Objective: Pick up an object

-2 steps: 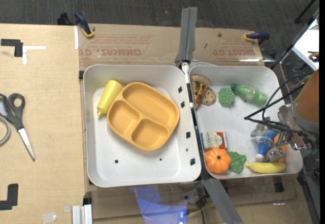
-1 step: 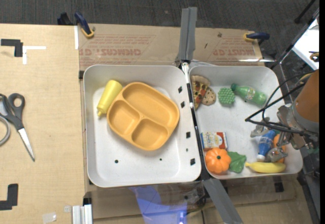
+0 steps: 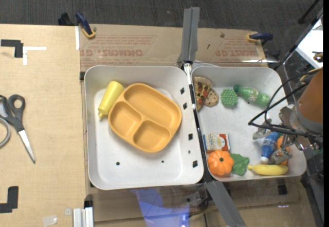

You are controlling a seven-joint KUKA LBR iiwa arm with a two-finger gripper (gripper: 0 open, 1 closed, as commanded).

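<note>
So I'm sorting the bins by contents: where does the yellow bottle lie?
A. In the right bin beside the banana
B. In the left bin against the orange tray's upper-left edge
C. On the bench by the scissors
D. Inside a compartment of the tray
B: the yellow bottle lies in the left bin, tilted along the upper-left edge of the orange tray, outside its compartments.

At the right edge of the frame, the arm (image 3: 311,105) shows a rounded orange band above a grey metal wrist. Thin black cables (image 3: 272,105) loop from it. The gripper (image 3: 280,143) below is grey metal, blurred in detail.
</note>
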